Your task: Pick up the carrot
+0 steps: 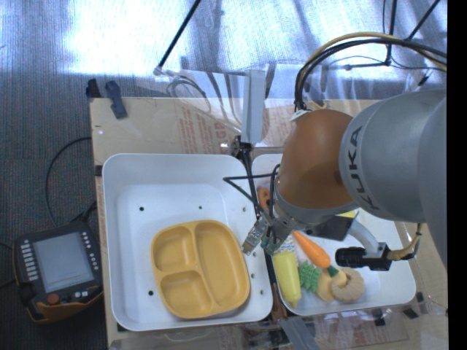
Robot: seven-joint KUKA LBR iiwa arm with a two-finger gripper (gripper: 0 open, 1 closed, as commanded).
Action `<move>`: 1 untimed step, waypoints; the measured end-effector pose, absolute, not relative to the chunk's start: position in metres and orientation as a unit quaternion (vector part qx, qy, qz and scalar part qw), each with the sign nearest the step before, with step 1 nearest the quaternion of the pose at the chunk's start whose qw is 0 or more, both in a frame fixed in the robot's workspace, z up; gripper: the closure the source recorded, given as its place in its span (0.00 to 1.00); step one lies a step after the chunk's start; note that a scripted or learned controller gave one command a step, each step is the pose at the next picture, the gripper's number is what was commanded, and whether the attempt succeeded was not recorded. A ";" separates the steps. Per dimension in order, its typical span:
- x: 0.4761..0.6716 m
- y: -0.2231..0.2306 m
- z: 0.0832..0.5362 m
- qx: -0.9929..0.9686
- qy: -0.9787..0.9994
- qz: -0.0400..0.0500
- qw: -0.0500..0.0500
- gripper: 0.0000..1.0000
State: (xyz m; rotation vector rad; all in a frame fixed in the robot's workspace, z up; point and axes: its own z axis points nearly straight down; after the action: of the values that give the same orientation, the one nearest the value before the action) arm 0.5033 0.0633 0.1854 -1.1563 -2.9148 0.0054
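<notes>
The carrot (311, 249) is orange with a green top and lies slantwise in the right bin (398, 283), just below the arm's orange band. My gripper (263, 240) hangs over the divide between the two bins, a short way left of the carrot's tip, near the top of a yellow toy (287, 277). Nothing shows between the gripper and the carrot. The arm's body hides much of the right bin.
The left bin (131, 195) holds a yellow divided plate (201, 268). Crowded against the carrot are a green toy (309, 276) and a tan ring-shaped toy (347, 286). A small orange piece (263, 195) peeks out at the arm's left edge.
</notes>
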 end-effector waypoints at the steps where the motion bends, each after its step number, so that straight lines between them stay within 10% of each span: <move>1: 0.476 0.120 0.093 -0.415 -0.910 0.001 0.000 1.00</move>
State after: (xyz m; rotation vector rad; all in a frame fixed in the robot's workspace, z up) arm 0.4764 0.1203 0.0926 -1.3049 -2.8577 0.0025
